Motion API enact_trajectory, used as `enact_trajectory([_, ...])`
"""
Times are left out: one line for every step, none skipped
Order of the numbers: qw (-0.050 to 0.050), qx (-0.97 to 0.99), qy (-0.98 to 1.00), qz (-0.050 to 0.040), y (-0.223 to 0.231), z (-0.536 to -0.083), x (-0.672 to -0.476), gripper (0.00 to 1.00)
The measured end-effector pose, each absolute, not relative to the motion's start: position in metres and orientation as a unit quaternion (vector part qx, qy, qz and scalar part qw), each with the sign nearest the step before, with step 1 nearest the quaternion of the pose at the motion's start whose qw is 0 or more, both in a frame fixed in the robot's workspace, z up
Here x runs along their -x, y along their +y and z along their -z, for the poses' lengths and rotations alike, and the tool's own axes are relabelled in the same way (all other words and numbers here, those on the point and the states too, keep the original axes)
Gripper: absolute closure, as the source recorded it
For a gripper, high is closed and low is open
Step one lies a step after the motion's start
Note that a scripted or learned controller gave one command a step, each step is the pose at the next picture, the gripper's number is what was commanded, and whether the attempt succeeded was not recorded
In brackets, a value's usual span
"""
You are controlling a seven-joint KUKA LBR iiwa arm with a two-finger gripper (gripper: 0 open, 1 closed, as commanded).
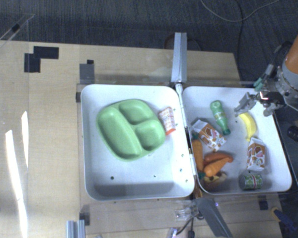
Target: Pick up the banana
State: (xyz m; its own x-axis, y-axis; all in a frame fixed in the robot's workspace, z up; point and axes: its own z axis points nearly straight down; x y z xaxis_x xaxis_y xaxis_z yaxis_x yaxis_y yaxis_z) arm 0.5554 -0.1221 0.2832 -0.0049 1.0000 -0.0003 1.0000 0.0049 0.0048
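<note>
- Banana (248, 125) not picked yet: it lies flat on the floor of the right bin (283, 170), upper right area, near the far wall.
- End effector (256, 103) sits just above and beside the banana's upper end, fingers spread apart with nothing between them. Looks like a pre-grasp pose; descent, close and lift are all left, by my read.
- Neighbours in the right bin: green bottle (219, 116) to the banana's left, small carton (257, 155) just below it, a can (252, 181) in the near corner, snack packet (209, 135) mid-bin, carrots (214, 162) at the left side. Banana has some free space around it; the carton is the closest.
- Left bin (109, 185): green divided plate (131, 129), small red-and-white packet (167, 120) by its right edge.
- Worktop (44, 148) is pale wood, black markers at the far left, a glare streak on it. Metal post (179, 58) stands between the bins at the far side.
- Beyond: dark carpet, loose cable (238, 6) on it.
</note>
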Motion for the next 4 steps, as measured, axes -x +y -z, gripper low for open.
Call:
enact_trajectory([0.002,-0.621,0.784,-0.0012,-0.192,-0.221,-0.556,0.0])
enact_trajectory([0.004,-0.666,0.746,-0.0027,-0.204,-0.088,-0.619,0.0])
enact_trajectory([0.007,-0.665,0.747,-0.0057,-0.203,-0.101,-0.622,1.0])
enact_trajectory([0.002,-0.733,0.68,-0.0031,-0.074,-0.195,-0.657,1.0])
